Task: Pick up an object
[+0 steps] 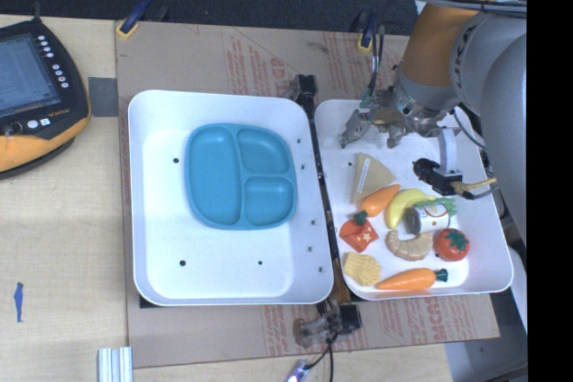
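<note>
Near edge, right bin: long orange plastic carrot (406, 280) along the front wall, a yellow waffle-patterned square (362, 267) just left of it.
Toy food cluster: yellow banana (405, 204), red tomato (450, 243), red pepper (359, 233), tan wedge (369, 172), all in the shallow white right bin (498, 273).
Left bin: blue three-compartment plastic tray (240, 174).
Gripper (375, 132): fingers spread apart, gripping nothing, over the right bin's far end, beyond the wedge.
</note>
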Robot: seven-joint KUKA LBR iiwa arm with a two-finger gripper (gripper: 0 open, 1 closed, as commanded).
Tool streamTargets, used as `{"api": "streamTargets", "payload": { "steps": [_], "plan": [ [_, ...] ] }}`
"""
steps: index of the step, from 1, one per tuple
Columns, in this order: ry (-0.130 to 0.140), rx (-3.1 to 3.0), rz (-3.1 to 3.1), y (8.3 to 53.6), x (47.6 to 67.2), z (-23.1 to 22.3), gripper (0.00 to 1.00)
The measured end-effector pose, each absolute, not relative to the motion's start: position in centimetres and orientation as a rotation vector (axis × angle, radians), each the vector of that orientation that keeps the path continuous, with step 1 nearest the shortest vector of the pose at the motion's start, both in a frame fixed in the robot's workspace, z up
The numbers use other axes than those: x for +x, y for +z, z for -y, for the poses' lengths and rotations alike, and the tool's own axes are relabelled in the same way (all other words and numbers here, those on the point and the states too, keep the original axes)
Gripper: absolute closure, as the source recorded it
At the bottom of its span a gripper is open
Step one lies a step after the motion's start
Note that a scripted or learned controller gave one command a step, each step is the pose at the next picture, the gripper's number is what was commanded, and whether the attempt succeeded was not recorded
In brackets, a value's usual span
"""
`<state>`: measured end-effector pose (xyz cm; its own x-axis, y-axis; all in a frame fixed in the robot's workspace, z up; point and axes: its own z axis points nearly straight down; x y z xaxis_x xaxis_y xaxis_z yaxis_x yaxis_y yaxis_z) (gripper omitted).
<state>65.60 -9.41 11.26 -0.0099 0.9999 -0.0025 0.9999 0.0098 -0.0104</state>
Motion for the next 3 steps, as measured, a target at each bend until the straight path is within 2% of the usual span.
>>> {"api": "streamTargets", "payload": {
  "steps": [1, 2, 3],
  "plan": [
    [0.009, -2.214, 2.224, 9.2, 65.6, 9.6, 0.00],
    [0.012, -2.212, 2.225, 10.2, 65.6, 9.7, 1.00],
    [0.012, -2.212, 2.225, 10.2, 65.6, 9.7, 0.00]
  ]
}}
